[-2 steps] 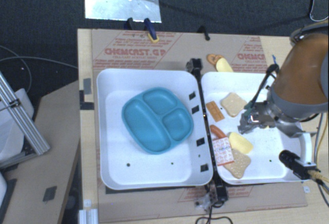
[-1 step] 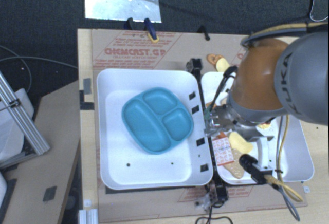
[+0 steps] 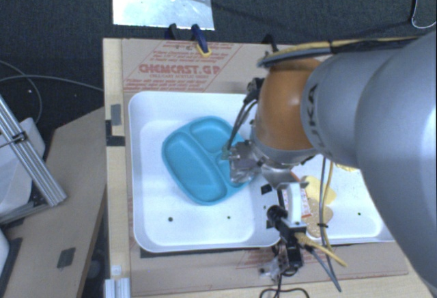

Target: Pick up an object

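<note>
Looking down, you see the blue tray (image 3: 198,165) lying flat in the left bin (image 3: 153,225), near its right wall, with the gripper (image 3: 239,170) at the tray's right rim. You cannot tell how the jaws stand. The smooth, shallow rim could slip out when you lift.

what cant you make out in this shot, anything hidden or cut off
- Gripper: the wrist covers the fingers, so open or shut is unclear.
- Blue tray: its right edge sits under the gripper; contact unclear.
- Right bin: the arm covers most of it; the yellowish items there are too hidden to name.
</note>
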Robot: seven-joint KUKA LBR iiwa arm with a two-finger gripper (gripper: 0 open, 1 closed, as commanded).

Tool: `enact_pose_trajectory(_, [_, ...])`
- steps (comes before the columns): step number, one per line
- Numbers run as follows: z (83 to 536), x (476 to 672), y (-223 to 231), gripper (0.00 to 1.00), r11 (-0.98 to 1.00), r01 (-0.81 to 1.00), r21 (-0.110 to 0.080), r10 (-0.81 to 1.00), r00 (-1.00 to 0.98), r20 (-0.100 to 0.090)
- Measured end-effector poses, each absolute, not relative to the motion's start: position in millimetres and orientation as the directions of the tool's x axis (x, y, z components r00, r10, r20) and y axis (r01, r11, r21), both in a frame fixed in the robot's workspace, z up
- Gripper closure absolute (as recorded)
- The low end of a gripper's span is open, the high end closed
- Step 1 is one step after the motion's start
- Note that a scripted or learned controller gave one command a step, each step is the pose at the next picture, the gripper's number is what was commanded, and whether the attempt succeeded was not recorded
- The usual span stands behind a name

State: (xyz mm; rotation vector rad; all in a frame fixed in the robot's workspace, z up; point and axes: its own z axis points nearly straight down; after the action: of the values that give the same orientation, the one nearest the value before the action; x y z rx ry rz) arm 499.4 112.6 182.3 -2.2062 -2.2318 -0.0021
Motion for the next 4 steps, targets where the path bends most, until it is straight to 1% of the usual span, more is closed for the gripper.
enact_pose_trajectory(1, [206.6, 486.8, -0.5, 1.0, -0.009, 1.0, 0.002, 1.0, 0.009, -0.005])
enact_pose_trajectory(2, [240.6, 486.9, 90.7, 1.0, 0.013, 1.0, 0.004, 1.0, -0.013, 0.004])
enact_pose_trajectory(3, [386.6, 488.3, 119.0, 1.0, 0.009, 1.0, 0.018, 1.0, -0.009, 0.007])
enact_pose_trajectory(4, [389.6, 487.8, 117.0, 1.0, 0.01, 1.0, 0.007, 1.0, -0.01, 0.001])
